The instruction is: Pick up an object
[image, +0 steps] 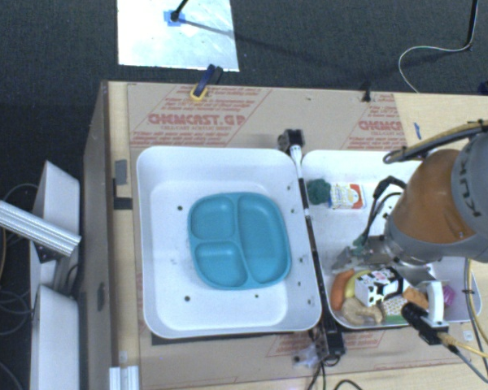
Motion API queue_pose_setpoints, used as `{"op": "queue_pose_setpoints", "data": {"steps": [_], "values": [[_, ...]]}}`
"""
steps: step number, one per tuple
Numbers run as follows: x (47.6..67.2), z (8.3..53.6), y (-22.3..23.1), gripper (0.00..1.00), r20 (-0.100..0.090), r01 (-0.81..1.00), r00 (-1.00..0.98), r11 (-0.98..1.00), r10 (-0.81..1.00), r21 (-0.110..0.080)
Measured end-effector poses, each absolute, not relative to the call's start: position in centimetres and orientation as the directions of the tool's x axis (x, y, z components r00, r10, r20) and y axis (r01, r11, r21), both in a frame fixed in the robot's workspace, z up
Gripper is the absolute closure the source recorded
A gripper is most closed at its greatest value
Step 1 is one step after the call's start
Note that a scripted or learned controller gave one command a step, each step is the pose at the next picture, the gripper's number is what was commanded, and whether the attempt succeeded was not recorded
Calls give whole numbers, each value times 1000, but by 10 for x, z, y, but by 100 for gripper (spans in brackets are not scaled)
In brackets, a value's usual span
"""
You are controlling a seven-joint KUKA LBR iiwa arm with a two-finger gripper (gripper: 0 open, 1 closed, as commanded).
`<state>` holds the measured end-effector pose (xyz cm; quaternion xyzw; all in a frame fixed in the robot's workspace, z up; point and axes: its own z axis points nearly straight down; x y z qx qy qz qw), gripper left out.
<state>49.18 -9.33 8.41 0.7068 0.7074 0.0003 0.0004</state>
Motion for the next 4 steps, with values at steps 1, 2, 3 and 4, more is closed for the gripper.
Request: {"op": "queue_pose_setpoints", "data": {"steps": [1,2,3,4], "values": [[568,218,-145,0,-2,1000,-3,3,1000,5],[629,111,-119,0,1,1000,-4,4,1000,-1],[618,84,-95,0,1,1000,-4,4,1000,0],[663,85,-114,0,-1,1000,-3,3,1000,2]]}}
